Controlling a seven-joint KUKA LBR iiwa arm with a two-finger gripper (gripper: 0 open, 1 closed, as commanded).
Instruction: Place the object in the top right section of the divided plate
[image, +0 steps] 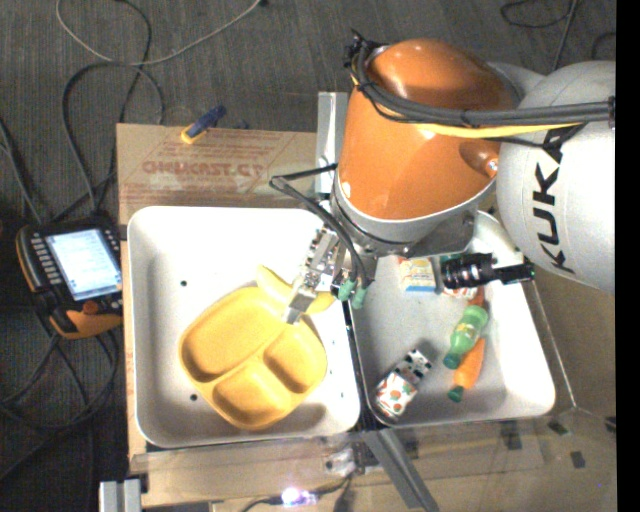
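In the camera view, the arm's orange band (425, 120) loomed over the seam between the two bins. The gripper (305, 295) reached down into the left bin (150, 300), its tips at the upper right edge of the yellow divided plate (255, 365), touching a pale yellow banana-like object (272, 282) lying against that rim; whether the claw was spread or pinching could not be told. The right bin (520, 385) held a green bottle (465, 335), an orange carrot (468, 368), a small printed carton (400, 385) and a boxed item (418, 275) near the top.
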